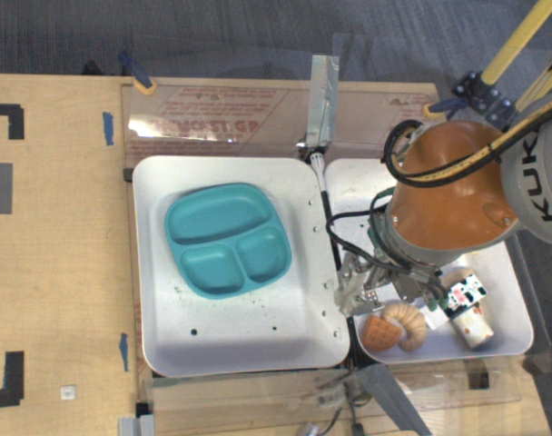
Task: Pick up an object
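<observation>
Below the orange-banded wrist, the end effector (367, 284) hangs low in the right bin (521, 334) — its metal linkage is in view, yet how far it is open cannot be told, nor any grasp. Just beside it lie a ridged tan croissant (408, 321) touching an orange rounded piece (380, 334), and a small cow-patterned cup (467, 309). A glossy teal three-compartment plate (227, 238) sits in the left bin (158, 334) on the wooden desk (49, 243).

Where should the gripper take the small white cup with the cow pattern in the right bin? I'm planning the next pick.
The cup lies on its side, so close across its narrow body from above; the bin wall and croissant crowd its ends.
</observation>
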Action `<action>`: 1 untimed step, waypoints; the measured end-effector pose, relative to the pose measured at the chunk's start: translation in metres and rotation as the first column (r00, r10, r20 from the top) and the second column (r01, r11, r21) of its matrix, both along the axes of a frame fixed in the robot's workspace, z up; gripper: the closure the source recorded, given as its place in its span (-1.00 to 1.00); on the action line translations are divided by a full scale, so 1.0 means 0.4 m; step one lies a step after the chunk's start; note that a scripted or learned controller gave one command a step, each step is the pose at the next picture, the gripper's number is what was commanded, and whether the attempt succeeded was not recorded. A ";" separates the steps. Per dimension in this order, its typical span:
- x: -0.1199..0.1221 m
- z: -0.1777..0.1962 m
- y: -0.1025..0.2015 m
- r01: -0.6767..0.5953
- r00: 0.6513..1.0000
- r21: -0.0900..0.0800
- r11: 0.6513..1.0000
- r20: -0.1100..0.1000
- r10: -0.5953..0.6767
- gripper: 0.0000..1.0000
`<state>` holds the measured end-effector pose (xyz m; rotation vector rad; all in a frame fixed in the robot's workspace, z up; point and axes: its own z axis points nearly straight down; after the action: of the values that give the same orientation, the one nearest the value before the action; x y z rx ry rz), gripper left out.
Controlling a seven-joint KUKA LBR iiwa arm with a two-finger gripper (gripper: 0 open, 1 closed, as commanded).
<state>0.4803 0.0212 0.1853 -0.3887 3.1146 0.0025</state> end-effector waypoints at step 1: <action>0.093 0.001 0.068 -0.540 0.842 -0.003 0.842 0.005 0.540 1.00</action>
<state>0.5175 0.0485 0.1856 -1.2470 2.8748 0.0011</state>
